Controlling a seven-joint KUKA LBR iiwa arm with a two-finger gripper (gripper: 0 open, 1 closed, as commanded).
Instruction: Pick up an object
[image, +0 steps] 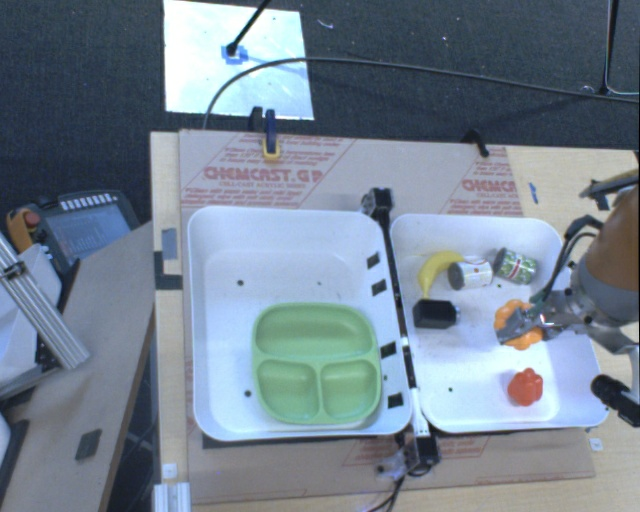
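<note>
My gripper (522, 323) is low in the right bin (470, 410), reaching in from the right edge. Its metal fingers (508, 321) are closed on a small orange object (524, 340), which shows above and below them. A red pepper-like toy (525, 387) lies just in front of it. Behind and to the left are a yellow banana (436, 268), a small white cup on its side (472, 273), a green-labelled can (515, 266) and a black block (435, 314).
The left bin (230, 290) holds a green divided plate (316, 362). A black divider strip (392, 310) runs between the bins. The arm's grey body (610, 270) hangs over the right bin's right wall. Off the bench at the left stands a pendant (85, 230).
</note>
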